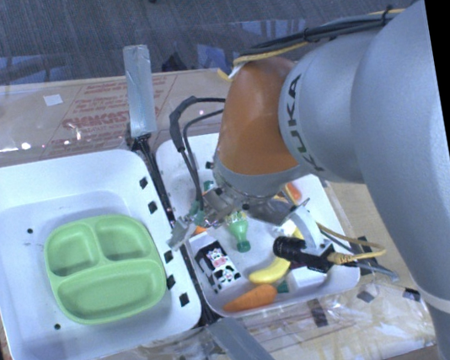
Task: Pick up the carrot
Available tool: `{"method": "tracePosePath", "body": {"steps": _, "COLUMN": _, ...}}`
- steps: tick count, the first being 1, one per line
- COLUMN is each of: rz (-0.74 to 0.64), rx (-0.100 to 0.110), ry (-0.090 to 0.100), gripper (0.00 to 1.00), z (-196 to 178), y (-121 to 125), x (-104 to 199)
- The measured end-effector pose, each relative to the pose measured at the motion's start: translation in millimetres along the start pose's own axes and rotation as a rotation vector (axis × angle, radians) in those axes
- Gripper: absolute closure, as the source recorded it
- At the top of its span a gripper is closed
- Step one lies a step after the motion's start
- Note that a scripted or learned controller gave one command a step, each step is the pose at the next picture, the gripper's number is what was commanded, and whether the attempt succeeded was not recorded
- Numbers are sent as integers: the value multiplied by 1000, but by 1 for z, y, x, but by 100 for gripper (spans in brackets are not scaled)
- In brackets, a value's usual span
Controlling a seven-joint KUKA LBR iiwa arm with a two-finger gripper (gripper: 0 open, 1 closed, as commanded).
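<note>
Right bin (338, 286) | carrot (250, 299) lying flat, long axis left-right

The carrot (250, 298) is orange and tapered, lying flat along the near edge of the right bin (342, 280), its length running roughly parallel to that edge.

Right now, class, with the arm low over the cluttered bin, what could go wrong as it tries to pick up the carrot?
1. The carrot lies against the right bin's near wall, so a finger may strike the rim.
2. A yellow banana touches the carrot; the gripper might grab or nudge it instead.
3. The gripper sits above the carrot's spot, near a green bottle, which it may knock over.
</note>
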State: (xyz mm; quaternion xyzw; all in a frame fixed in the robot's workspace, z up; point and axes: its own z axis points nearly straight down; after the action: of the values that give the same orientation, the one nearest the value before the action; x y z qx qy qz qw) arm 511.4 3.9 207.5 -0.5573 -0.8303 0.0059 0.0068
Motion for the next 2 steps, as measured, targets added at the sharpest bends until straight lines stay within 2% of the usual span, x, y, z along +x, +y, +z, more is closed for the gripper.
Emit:
{"method": "tracePosePath", "body": {"steps": 1, "rz": -25, "rx": -12, "ry": -6, "gripper": 0, "z": 117, "y": -1, "x": -118}}
{"method": "tracePosePath", "body": {"steps": 2, "rz": -35, "rx": -15, "ry": -3, "gripper": 100, "z": 106, "y": 2, "x": -114}}
